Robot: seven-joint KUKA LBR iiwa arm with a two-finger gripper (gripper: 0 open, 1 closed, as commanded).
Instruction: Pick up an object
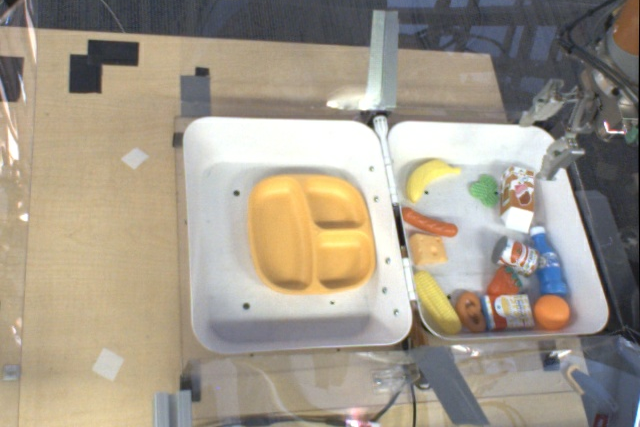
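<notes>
The right bin [590,245] holds several toy foods: a yellow banana [432,177], a green piece [485,188], a brown and white carton [517,198], a red sausage [430,223], a corn cob [437,302], a blue bottle [548,267], a small can [516,255] and an orange [552,312]. My gripper [551,129] hangs over the bin's far right corner, just right of the carton. Its two fingers are spread open with nothing between them.
In the left bin [210,215] lies a yellow divided tray [312,233]. A metal post [384,60] stands at the back between the bins. A red tin [505,312] lies beside the orange. Bare wooden bench [90,235] stretches to the left.
</notes>
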